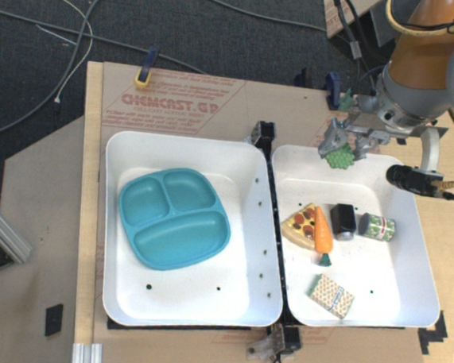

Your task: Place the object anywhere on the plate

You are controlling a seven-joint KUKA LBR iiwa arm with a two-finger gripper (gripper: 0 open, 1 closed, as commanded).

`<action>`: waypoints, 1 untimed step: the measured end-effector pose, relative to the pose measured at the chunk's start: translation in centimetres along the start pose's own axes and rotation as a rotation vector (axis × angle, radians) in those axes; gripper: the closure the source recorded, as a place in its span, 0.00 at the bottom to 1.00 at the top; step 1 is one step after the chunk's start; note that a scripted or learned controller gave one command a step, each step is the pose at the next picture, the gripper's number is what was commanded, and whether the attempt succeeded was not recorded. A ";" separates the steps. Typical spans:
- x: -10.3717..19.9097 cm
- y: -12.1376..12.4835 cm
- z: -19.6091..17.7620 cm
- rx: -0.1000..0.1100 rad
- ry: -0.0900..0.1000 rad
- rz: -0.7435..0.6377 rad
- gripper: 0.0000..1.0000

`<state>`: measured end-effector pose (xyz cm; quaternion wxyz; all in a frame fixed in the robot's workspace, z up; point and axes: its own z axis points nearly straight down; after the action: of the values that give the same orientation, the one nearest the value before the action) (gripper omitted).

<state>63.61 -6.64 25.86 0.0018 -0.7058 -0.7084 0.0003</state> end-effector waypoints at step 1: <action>4.1 -2.3 -0.1 0.000 0.001 -0.001 1.00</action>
<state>61.29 -2.52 25.94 0.0021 -0.7054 -0.7088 0.0002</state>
